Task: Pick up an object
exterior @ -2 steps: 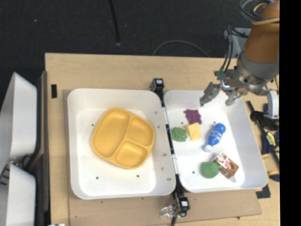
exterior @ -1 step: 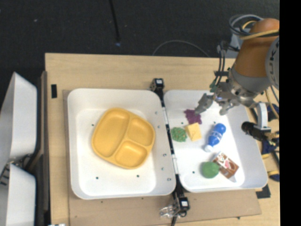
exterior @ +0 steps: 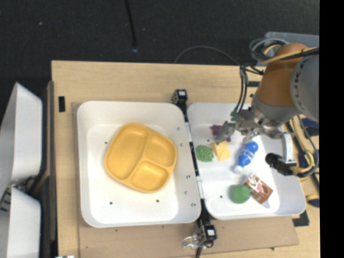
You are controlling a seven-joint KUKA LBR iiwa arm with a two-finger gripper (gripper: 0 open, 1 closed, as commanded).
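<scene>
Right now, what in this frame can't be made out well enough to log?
- Gripper: its small dark tips blur into the purple object, so contact is unclear.
- Purple object: too small and blurred to identify.
- Brown packet: print unreadable.
- Arm: cut off by the view's right side.

Single fixed camera, mounted above the light wooden bench (exterior: 134, 77), looking down at a slant. Far enough to frame both shallow white plastic bins: left bin (exterior: 88, 144) near centre, right bin (exterior: 215, 195) toward the right. Dark floor fills the top. The grey arm with orange band (exterior: 279, 82) enters from the right.
</scene>
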